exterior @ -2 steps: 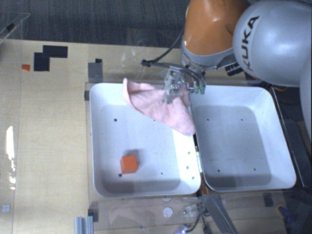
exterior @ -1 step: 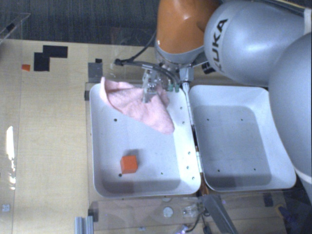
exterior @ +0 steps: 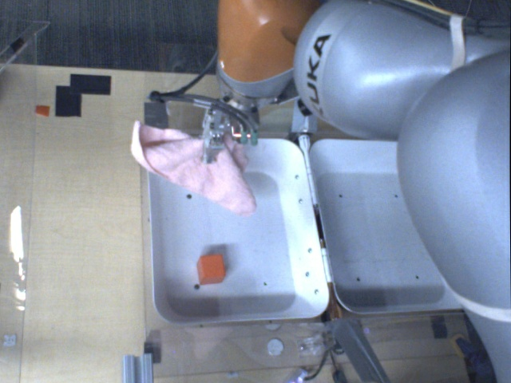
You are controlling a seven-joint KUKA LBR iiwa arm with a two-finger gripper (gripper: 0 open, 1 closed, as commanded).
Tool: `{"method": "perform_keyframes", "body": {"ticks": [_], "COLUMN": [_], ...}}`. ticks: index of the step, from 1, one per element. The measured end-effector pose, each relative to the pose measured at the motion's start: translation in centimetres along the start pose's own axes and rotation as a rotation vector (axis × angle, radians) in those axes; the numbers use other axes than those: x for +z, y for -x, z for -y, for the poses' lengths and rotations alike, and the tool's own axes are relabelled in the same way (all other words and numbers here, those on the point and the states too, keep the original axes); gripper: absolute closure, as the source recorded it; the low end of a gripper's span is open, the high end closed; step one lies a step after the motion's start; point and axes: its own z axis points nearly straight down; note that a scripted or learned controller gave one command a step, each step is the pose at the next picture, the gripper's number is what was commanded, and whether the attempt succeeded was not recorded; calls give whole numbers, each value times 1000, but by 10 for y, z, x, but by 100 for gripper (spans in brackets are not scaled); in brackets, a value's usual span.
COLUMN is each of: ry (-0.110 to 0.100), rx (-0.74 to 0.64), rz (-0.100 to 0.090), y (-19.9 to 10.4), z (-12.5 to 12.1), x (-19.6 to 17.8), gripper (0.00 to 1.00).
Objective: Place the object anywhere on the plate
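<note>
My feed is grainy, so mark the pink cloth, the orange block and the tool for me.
pink cloth [exterior: 209,174], camera view, middle of the hanging fabric
orange block [exterior: 211,269], camera view, its top face
tool [exterior: 212,152], camera view, between its fingertips

The grey arm [exterior: 383,78] with its orange band [exterior: 255,26] reaches in from three o'clock and ends over the twelve o'clock edge of the left white bin [exterior: 172,294]. Its gripper [exterior: 214,146] points down into a pink cloth [exterior: 204,170], which seems pinched between the fingers, though the fold hides the tips. The cloth drapes over the bin's eleven o'clock corner and trails toward the bin's middle. A small orange cube [exterior: 211,269] lies on the bin floor toward seven o'clock, well apart from the cloth. The right white bin [exterior: 375,298] sits just beside it at three o'clock.
</note>
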Motion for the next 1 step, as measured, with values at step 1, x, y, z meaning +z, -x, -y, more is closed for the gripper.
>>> {"method": "perform_keyframes", "body": {"ticks": [1], "ry": [0], "rx": [1], "rz": [1], "y": [0], "z": [0], "x": [-1], "gripper": [0]}}
